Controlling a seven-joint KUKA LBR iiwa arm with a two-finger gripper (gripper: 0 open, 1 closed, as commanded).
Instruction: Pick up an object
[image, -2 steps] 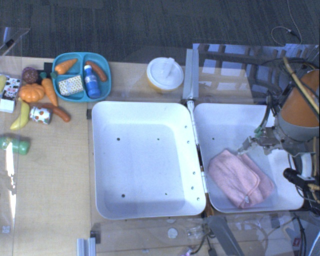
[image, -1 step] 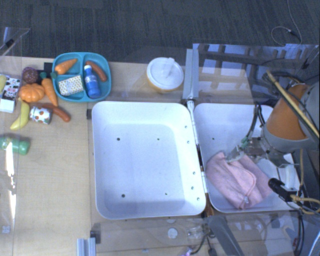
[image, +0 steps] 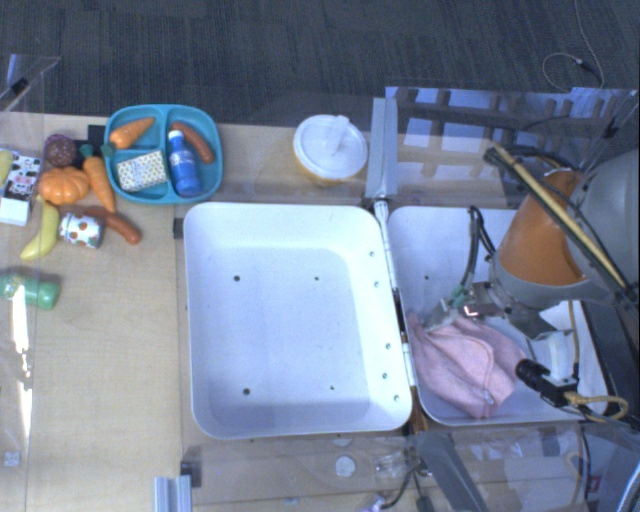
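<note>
A crumpled pink cloth (image: 462, 366) lies at the front of the right bin (image: 430, 250). My gripper (image: 468, 308) is low in that bin, right at the cloth's upper edge, under the orange band (image: 540, 245) of the arm. The arm's body covers the right half of the bin.
The left bin (image: 290, 315) sits beside the right one. On the bench to the left are a teal divided plate (image: 160, 152) with toy food, a banana (image: 40, 235), a small pumpkin (image: 64, 185) and a green can (image: 30, 291). A white lidded bowl (image: 331, 147) stands behind the bins.
</note>
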